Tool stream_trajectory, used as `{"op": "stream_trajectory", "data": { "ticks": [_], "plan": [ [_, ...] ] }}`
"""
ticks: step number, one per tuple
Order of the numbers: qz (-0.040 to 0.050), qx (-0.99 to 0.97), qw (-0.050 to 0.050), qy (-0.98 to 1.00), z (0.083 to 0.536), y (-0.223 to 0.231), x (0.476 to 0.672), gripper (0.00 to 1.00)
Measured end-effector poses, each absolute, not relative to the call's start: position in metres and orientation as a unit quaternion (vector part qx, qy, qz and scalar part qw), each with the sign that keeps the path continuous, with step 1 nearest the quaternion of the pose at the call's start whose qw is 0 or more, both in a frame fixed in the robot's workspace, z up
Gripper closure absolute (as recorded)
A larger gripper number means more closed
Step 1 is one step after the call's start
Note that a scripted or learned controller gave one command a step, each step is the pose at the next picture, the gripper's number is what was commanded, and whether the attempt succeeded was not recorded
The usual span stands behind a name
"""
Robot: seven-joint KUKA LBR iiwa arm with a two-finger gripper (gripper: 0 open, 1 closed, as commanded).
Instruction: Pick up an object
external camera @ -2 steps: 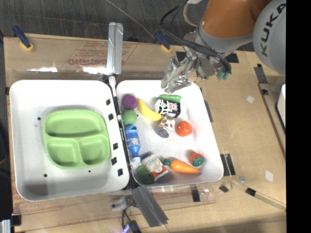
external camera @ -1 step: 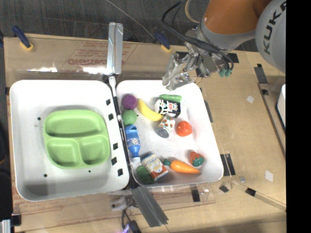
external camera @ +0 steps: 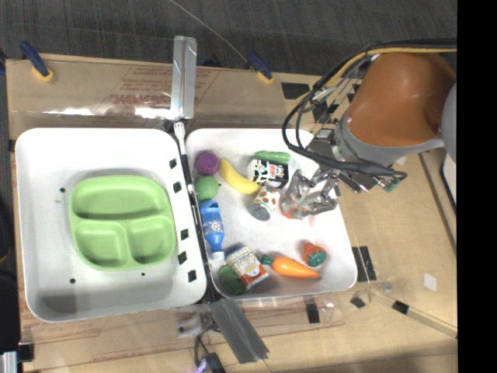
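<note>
My gripper point(external camera: 309, 199) hangs low in the right bin point(external camera: 338, 239), near its right-hand middle, under the orange wrist band. A small reddish object point(external camera: 290, 213) peeks out just below and left of it, and I cannot tell if the two touch. Beside it on the left lie a patterned cup point(external camera: 265, 201) and a cow-print carton point(external camera: 269, 169). Further left are a yellow banana point(external camera: 237, 179), a purple ball point(external camera: 206, 162), a green ball point(external camera: 206, 188) and a blue bottle point(external camera: 211, 225). Along the front lie a carrot point(external camera: 293, 267), a red and green fruit point(external camera: 313, 253) and a small printed box point(external camera: 246, 266).
The left bin point(external camera: 39, 208) holds a green divided plate point(external camera: 122, 221). A metal post point(external camera: 184, 76) stands behind the wall shared by the two bins. Black cables point(external camera: 311, 115) loop from the arm over the right bin's back right corner.
</note>
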State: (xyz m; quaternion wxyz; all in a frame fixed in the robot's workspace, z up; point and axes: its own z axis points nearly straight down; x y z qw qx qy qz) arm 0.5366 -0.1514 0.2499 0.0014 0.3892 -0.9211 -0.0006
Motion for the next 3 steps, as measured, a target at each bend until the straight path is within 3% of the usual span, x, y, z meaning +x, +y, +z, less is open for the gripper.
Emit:
{"op": "stream_trajectory", "data": {
  "ticks": [1, 3],
  "plan": [
    [0.0007, 0.331, -0.002, -0.944, 0.278, -0.141, 0.561, 1.00],
    [0.0028, 0.334, -0.005, -0.943, 0.300, -0.140, 0.564, 1.00]
  ]
}}
